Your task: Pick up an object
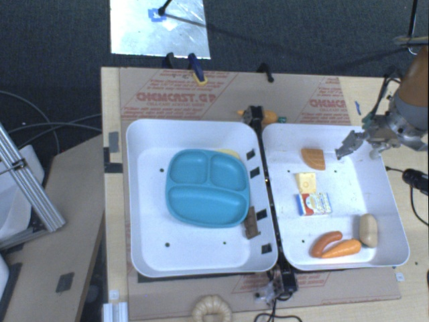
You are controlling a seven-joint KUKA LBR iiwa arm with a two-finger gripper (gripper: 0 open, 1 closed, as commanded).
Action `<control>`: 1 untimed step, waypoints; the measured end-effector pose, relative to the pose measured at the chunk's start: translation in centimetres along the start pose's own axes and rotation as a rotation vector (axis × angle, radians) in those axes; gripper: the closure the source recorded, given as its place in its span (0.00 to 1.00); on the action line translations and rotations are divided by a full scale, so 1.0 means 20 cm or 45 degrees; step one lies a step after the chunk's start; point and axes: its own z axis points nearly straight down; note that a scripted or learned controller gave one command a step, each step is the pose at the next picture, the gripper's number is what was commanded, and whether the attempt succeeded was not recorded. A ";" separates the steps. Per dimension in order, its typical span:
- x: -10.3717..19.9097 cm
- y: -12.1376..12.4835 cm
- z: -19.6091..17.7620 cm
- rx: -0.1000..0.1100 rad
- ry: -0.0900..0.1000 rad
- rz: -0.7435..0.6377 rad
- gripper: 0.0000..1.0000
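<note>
Here, in the camera view, the bench [315, 99] carries two shallow white bins side by side on a sheet of printed cardboard.

The left bin [144, 180] contains a blue divided plate [206, 186] near its centre. A small brown object [251, 224] lies just beside the plate's lower right corner, against the bin's right wall. A pale yellow item [230, 153] shows at the plate's upper edge and is mostly hidden by it.

The right bin [385, 200] contains the loose objects. A tan wedge-shaped piece [313, 157] lies in the upper part of the bin. Below it sits a yellow block [307, 182], and just below that a small red, white and blue carton [314, 204]. Near the lower wall, a reddish sausage [326, 242] and an orange carrot [342, 248] lie touching, side by side. A beige egg-shaped object [368, 230] rests just to their right, near the bin's right wall.

The arm [410, 106] enters from the right edge, above the upper right corner of the right bin. The pincer [347, 146] points left and downward, with its tip near the tan wedge-shaped piece but apart from it. Nothing is visible between the fingers. Whether the fingers stand wide or narrow cannot be told at this resolution.

A pale ring-shaped object [212, 308] lies on the bench below the left bin.
</note>
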 end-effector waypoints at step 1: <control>0.00 0.02 -0.04 -0.016 -0.003 -0.004 0.00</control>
